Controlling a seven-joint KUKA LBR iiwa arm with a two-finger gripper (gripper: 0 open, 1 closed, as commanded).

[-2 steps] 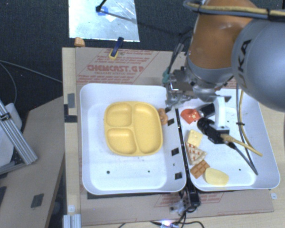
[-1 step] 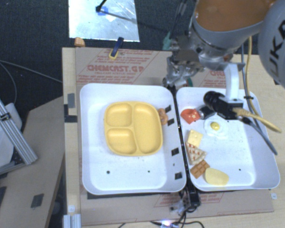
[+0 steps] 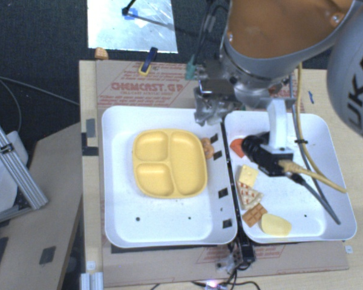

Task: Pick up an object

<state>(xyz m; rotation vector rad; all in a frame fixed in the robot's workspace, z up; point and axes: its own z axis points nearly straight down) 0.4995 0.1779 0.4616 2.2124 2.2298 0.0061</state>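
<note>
My gripper point(image 3: 209, 112) hangs over the far end of the divider between the two bins, below the large grey and orange arm. In the left bin point(image 3: 118, 222) lies a yellow compartment plate point(image 3: 169, 162), with a small brown food piece point(image 3: 207, 147) at its right edge. The right bin point(image 3: 327, 219) holds a red-orange piece point(image 3: 237, 145), a pale cheese wedge point(image 3: 248, 175), a waffle piece point(image 3: 249, 194), a brown cracker point(image 3: 254, 214) and a yellow rounded piece point(image 3: 275, 225). All of these lie below and in front of the gripper, apart from it.
A black fitting on a white bracket point(image 3: 263, 154), with a yellow hose point(image 3: 317, 177) and black cable, hangs over the right bin. Cardboard point(image 3: 139, 86) lies under both bins. A shiny sheet point(image 3: 132, 14), a blue-yellow item point(image 3: 148, 60) and a small orange block point(image 3: 100, 53) sit behind.
</note>
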